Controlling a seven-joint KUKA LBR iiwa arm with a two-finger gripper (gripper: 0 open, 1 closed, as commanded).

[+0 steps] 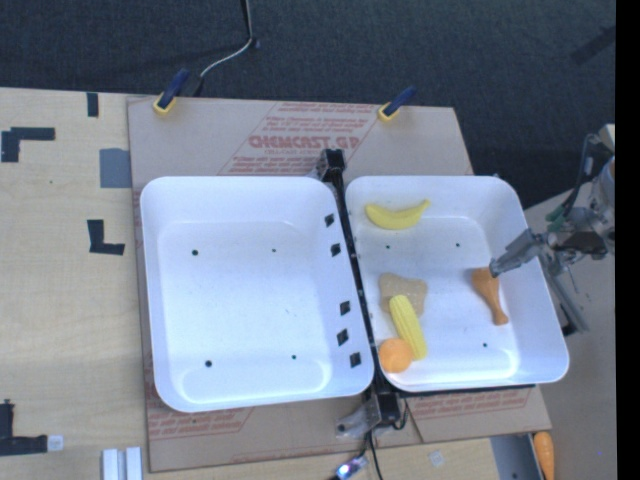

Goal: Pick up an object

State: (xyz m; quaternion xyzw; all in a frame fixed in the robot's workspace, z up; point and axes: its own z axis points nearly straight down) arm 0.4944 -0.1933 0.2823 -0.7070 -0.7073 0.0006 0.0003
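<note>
- The orange drumstick-shaped toy (489, 296) lies near the right wall of the right bin (505, 196), its upper end just under my fingers.
- My fingers (500, 261) hang at that bin's right rim, tip next to the toy's top; whether they are spread or closed on anything, I cannot tell.
- Towards the middle of the same bin a yellow corn cob (407, 326) lies across a tan slice (404, 290).
- An orange ball (395, 355) touches the cob's lower end, near the front left corner.
- A banana (396, 214) rests near the bin's back wall, well apart from the others.
- The left bin (160, 208) sits beside it, the two joined along a black divider (344, 258).
- Both bins stand on a cardboard sheet (300, 138) on the tabletop (60, 298).
</note>
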